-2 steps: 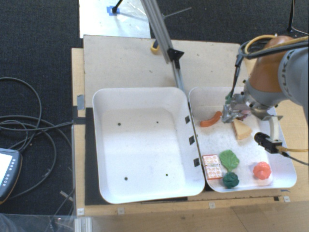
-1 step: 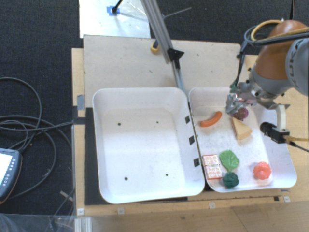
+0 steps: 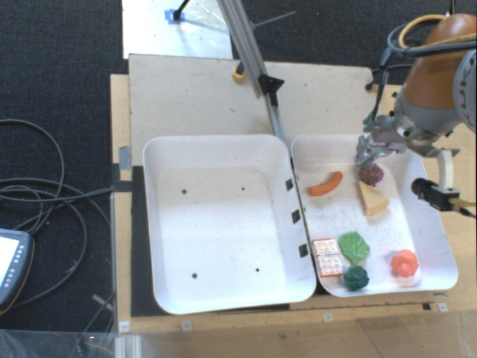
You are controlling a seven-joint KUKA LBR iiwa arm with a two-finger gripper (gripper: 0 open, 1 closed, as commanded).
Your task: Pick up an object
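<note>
Bench (image 3: pixel 186 95) bears 2 bins; right bin (image 3: pixel 432 233) holds 7 objects.

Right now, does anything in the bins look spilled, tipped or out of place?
Nothing stands out. The sausage, cheese wedge, small box and other toy foods lie inside the right bin. The gripper sits above the dark red item.

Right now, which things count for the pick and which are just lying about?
Job:
gripper
purple item beneath it
cheese
sausage
leaf
broccoli
carton
tomato
right bin

Lying about:
left bin
pendant
cables
</note>
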